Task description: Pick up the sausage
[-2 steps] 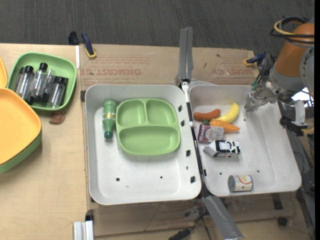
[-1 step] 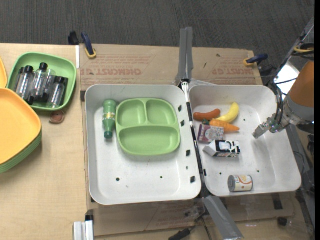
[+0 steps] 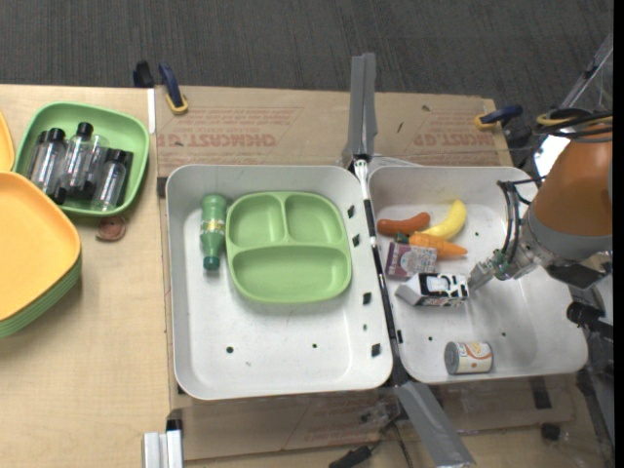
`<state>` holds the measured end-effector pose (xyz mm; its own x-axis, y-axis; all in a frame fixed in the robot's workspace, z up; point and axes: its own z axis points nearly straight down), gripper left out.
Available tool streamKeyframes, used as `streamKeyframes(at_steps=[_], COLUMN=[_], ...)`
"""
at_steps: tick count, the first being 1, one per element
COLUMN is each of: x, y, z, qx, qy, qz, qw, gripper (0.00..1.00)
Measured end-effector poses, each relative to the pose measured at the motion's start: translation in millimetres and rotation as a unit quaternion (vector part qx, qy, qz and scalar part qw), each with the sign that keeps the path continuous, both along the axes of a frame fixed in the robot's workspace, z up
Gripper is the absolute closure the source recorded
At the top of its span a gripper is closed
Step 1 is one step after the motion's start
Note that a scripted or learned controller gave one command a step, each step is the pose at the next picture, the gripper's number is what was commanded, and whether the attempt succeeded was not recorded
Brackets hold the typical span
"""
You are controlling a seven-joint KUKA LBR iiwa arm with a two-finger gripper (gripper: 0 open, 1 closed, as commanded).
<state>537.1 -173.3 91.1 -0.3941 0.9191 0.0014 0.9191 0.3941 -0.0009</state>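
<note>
Sausage (image 3: 402, 225) lies at 11 o'clock in right bin (image 3: 546, 359), touching banana (image 3: 447, 220) and carrot (image 3: 444, 247). Gripper (image 3: 481, 278) hovers at its 4 o'clock, empty, finger spread indeterminate; crowding probably complicates approach.

Sausage (image 3: 403, 225) in right bin (image 3: 546, 359), touching banana (image 3: 446, 220); gripper (image 3: 481, 279) low near carton (image 3: 436, 289), fingers unclear.

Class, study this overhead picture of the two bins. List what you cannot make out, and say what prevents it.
- Tool: too small and blurred in the camera view to judge how it stands.
- Sausage: its right end lies hidden under the banana.
- Purple packet: print too small to read.
- Yellow plates: cut off by the left edge.
</note>
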Motion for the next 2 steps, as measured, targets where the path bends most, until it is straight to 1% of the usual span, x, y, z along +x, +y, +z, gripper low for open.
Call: streamKeyframes(at_steps=[1,2], x=[52,62], y=[9,-33], z=[0,0], qx=[-0.0009,-0.0015], qy=[0.0,0.0], qz=[-0.175,-0.305], qw=[0.9845,0.9524], gripper=[1.0,1.0])
